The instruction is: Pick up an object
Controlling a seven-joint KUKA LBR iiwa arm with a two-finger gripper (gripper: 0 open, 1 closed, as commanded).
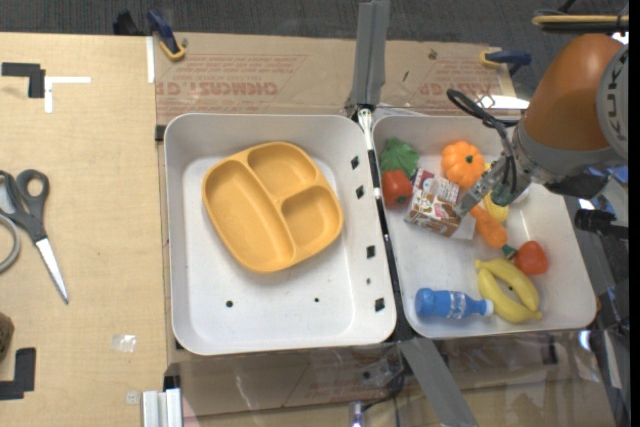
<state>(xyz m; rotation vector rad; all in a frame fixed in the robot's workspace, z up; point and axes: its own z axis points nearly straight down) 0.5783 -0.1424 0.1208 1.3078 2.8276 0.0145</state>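
Over the right of 2 white bins (560, 320), the arm's gripper (484, 192) hangs just beside a small snack packet (436, 203), at that packet's right end, with an orange pumpkin (462, 161) just above; whether its fingers are open or shut cannot be told from this angle. The packet lies flat in the bin's upper left part, its long axis running from upper left to lower right, near a red tomato (397, 185) and a yellow banana (510, 289).

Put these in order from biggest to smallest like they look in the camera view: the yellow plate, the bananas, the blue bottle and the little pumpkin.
1. Yellow plate, far the biggest.
2. Bananas and blue bottle: they look about alike, so I won't rank them.
3. Little pumpkin, the smallest.
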